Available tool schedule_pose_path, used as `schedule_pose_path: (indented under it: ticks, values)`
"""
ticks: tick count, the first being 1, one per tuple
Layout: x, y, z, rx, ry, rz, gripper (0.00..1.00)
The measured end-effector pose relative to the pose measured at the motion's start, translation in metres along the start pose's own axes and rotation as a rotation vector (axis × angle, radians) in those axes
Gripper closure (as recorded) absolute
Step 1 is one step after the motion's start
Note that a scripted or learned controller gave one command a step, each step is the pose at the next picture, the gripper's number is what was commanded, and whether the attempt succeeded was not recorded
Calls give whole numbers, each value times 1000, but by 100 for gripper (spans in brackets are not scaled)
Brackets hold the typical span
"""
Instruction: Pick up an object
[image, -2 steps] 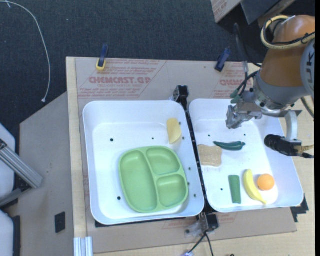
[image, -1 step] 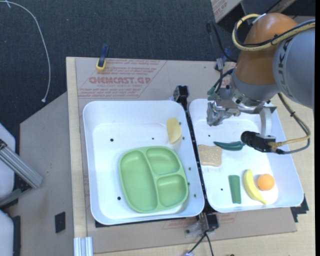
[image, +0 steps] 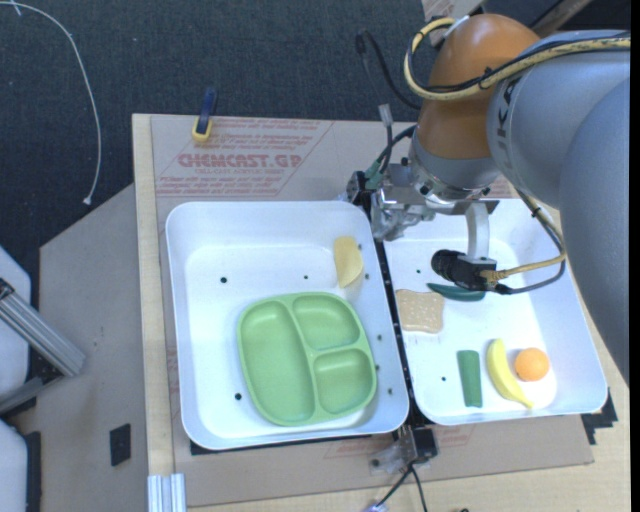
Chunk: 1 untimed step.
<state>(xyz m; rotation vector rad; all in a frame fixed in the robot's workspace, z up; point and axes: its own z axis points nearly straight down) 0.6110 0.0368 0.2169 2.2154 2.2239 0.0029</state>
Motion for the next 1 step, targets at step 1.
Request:
schedule_pose_path:
  ticks: [1]
  values:
    - [52,22,-15,-2,1,-1,100]
